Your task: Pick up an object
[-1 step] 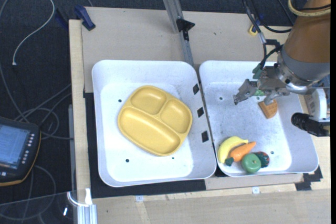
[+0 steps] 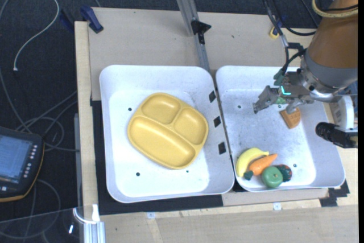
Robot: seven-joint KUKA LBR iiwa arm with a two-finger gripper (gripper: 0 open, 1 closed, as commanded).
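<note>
We see the arm (image 2: 335, 31) entering from the right, its orange band above the grey wrist, with the gripper (image 2: 277, 101) hanging over the upper middle of the right bin (image 2: 250, 79). Its two fingers (image 2: 263, 102) are spread apart with nothing between them, so we log the hand as released.

Just to the right of the gripper and a little nearer the front edge lies a small brown block (image 2: 292, 118), on the bin floor, close beside the fingertips; we cannot tell whether anything touches it.

Well toward the front of the bin from the gripper, a cluster sits against the front wall: a yellow banana (image 2: 248, 159), an orange carrot (image 2: 263, 164) lying across it at a slant, and a green round fruit (image 2: 273, 177) touching the carrot's lower end. A dark reddish item (image 2: 286, 171) is tucked behind the green fruit; we cannot identify it.

Left of the gripper, across the divider between the two bins, the left bin (image 2: 114, 88) holds a yellow compartment plate (image 2: 168, 130), lying flat and angled. It is well apart from the fingers.
</note>
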